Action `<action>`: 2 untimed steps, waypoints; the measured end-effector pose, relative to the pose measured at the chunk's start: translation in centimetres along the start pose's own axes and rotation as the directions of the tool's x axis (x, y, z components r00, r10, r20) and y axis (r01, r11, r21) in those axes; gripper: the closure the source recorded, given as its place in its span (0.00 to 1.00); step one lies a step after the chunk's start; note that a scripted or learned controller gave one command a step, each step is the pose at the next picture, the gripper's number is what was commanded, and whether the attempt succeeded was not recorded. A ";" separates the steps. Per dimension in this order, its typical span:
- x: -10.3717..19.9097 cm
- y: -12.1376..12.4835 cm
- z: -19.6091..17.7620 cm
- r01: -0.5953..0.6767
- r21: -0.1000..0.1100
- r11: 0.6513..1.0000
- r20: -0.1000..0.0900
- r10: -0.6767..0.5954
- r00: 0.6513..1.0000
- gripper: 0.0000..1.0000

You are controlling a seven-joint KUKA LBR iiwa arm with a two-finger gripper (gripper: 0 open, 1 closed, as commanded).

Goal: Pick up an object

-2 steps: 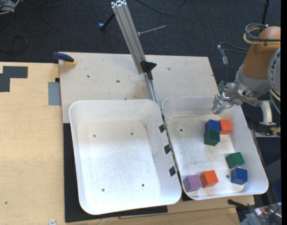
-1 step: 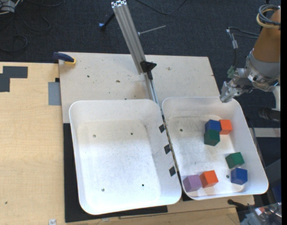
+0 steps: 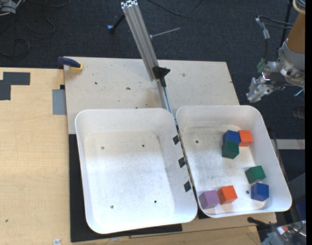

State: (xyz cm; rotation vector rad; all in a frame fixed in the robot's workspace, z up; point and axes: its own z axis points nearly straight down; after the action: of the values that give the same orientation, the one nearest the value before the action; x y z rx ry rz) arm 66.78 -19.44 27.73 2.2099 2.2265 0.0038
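Hand (image 3: 259, 90) above and beyond right bin's (image 3: 263, 117) far right corner, off the worktop (image 3: 110, 80); open or closed, cannot tell. Inside that bin: blue (image 3: 231, 137), orange (image 3: 245, 137), green (image 3: 255, 174), purple (image 3: 208, 199) cubes.

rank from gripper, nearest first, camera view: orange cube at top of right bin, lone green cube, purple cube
Gripper sits above the right bin's far corner.
1. Orange cube, upper cluster beside the blue one.
2. Green cube, mid-right.
3. Purple cube, bottom left of that bin.
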 end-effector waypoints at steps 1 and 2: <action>4.2 -1.0 1.4 -0.004 0.009 1.000 -0.003 0.004 1.000 1.00; 9.9 -2.8 2.8 -0.003 0.010 1.000 -0.005 0.003 1.000 1.00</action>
State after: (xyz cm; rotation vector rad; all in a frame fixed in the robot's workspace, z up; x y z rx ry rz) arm 63.88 -9.56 24.90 2.2210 2.2304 -0.0026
